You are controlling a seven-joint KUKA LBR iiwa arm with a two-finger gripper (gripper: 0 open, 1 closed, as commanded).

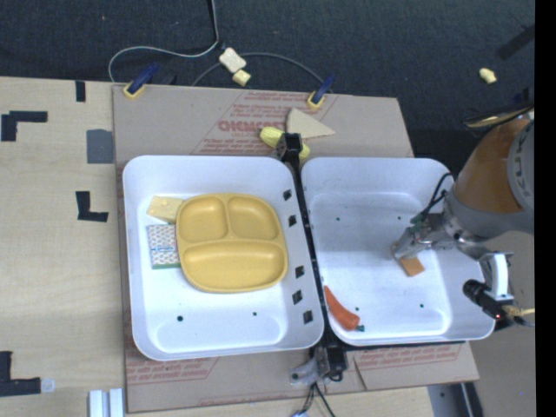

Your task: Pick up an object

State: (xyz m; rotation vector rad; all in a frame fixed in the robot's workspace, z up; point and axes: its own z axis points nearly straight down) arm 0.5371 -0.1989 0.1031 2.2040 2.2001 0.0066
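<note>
A: Cardboard (pixel 252 120) covers the bench under two white bins; dark floor behind, a cable looping across it.

B: What's in the left bin (pixel 139 233)?

A: A yellow divided tray (pixel 231 241) fills its middle, with a pale card (pixel 162 207) and a small printed box (pixel 162 246) partly tucked under its left rim. Nothing there looks easy to grab.

B: And the right bin (pixel 382 176)?

A: An orange carrot-like piece (pixel 340 311) lies near the front left corner, well apart from the arm. A small tan block (pixel 412 267) sits on the floor toward the right side, just below the gripper (pixel 410 246).

B: Holding it?

A: I'd judge not. The gripper tip is down low at the block's upper edge, perhaps touching. Its fingers are too small and blurred; I cannot tell whether they are spread or closed.

B: Why that spot?

A: Probably because the block is isolated, away from walls, so the fingers have room on either side.
</note>
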